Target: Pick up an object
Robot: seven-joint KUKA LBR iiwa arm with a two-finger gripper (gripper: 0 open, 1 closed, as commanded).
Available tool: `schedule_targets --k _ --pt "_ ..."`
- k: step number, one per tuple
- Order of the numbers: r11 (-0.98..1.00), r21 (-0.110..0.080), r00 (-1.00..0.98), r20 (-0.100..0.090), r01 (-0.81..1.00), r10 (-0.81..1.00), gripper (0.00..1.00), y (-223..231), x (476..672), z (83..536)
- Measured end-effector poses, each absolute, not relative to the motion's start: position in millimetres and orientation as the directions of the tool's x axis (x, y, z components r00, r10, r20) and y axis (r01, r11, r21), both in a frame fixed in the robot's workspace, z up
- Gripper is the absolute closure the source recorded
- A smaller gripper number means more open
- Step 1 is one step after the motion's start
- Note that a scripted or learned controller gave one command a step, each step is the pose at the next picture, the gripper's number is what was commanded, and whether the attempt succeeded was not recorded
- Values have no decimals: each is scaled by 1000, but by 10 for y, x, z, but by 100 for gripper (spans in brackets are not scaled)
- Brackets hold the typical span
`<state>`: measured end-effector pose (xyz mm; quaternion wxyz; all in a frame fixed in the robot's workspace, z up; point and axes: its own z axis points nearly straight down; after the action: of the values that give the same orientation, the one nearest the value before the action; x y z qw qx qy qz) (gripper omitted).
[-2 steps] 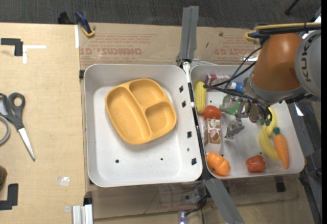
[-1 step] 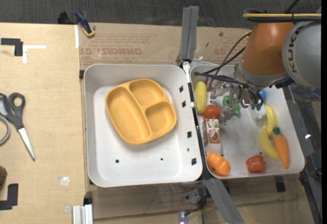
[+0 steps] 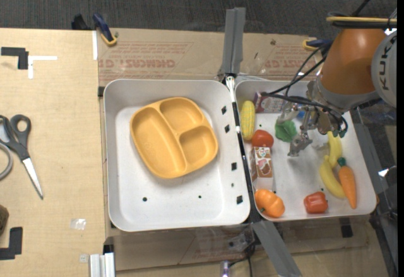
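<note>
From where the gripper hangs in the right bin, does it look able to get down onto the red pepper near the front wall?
Probably yes. The gripper hangs over bare bin floor, and the red pepper lies apart from the banana and carrot, open from above.

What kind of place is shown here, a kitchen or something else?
Probably a robot lab bench, not a kitchen. Two white bins sit on a cardboard-covered worktop, the food looks like plastic toys, and a robot arm reaches into the right bin. Scissors lie nearby.
</note>
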<state>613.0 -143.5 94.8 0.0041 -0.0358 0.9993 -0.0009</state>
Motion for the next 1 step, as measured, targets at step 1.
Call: schedule_targets --k 1 --pt "994 5 -994 -2 -111 -111 0 -1955 6396 922"
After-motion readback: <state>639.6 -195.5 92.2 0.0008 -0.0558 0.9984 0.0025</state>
